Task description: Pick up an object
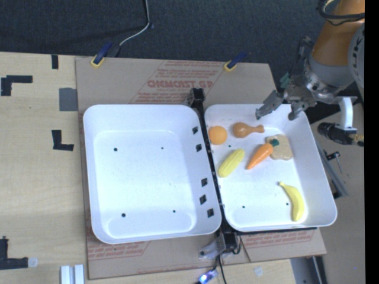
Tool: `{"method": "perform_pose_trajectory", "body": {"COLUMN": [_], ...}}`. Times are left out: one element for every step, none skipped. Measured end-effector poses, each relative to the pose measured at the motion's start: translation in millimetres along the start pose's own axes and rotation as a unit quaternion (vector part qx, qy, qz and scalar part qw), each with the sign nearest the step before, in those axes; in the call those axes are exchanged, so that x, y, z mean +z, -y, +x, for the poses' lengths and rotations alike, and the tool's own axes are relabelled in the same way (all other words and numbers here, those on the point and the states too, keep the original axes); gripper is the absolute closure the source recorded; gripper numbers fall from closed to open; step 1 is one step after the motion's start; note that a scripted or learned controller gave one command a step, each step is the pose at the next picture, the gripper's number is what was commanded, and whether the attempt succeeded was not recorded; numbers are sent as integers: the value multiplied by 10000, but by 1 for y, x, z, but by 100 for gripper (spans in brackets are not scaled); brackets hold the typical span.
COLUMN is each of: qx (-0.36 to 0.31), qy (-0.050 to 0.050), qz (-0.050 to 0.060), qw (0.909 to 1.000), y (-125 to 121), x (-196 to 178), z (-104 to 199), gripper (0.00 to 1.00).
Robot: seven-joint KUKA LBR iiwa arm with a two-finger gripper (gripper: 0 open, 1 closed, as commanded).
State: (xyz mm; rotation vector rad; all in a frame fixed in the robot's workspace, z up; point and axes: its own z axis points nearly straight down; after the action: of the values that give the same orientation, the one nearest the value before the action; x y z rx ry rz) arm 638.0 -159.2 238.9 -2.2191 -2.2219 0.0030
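Two white bins side by side on a cardboard sheet (177, 81), cardboard on the tabletop (35, 158). Left bin (95, 120) showing bare white floor with a few dark dots. Right bin (317, 176) carrying all the toys.

Over at the right bin's far right corner: the gripper (278, 110), hanging above the rim, jaws spread wide apart, nothing between them. One finger angled out toward the left, the other pointing down by the bin's edge. Grey arm with its orange band (337, 31) coming in from the upper right.

Down in the bin, orange ball (217, 135) tucked close to the divider between the bins. Just right of it, a tan drumstick (246, 129), lying flat, thin end toward the right, near the open jaws but apart from them. Corn (230, 163) below the ball, tilted on a diagonal. Carrot (259, 156) beside the corn, tip toward lower left, its thick end touching a beige piece (283, 148) with a small teal spot. Banana (294, 202) alone near the front right corner, well apart from the rest.

Black cable (144, 10) trailing across the dark backdrop beyond the cardboard. Black tape marks on the tabletop at left.
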Motion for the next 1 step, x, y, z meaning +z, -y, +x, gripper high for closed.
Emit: {"method": "perform_pose_trajectory", "body": {"qx": [6], "qy": [10], "qz": [-23], "qw": [10000], "y": [-29], "x": [-23], "z": [-45], "gripper": [0]}}
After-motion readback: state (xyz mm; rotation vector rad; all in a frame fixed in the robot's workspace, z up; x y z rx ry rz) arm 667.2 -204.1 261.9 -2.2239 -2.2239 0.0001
